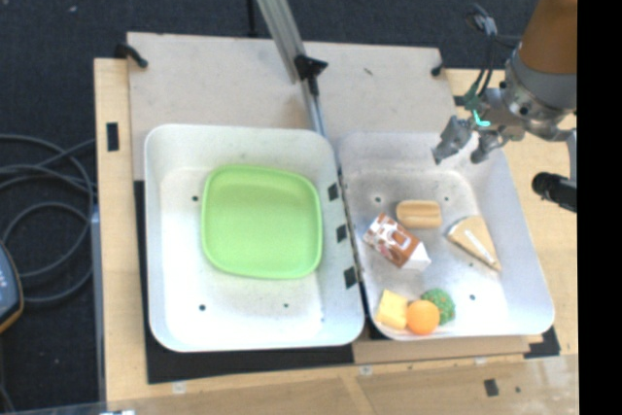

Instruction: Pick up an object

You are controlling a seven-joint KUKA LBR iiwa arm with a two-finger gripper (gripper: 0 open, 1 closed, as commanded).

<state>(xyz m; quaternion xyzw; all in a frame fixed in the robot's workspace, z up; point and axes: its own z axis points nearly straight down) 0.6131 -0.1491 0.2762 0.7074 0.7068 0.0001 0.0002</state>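
Observation:
The right bin (510, 306) holds several small items: a tan bread roll (419, 213), a red-and-white carton (395, 242), a pale wedge (473, 241), a yellow block (393, 310), an orange ball (422, 318) and a green floret (442, 303). My gripper (466, 144) hangs over the far right corner of that bin, above and to the right of the roll. Its two grey fingers stand apart, open, with nothing between them.
The left bin (165, 238) carries a green square plate (261, 221). A grey metal pole (274, 3) slants up from the divide between the bins. Black cables (44, 219) lie off the bench at the left.

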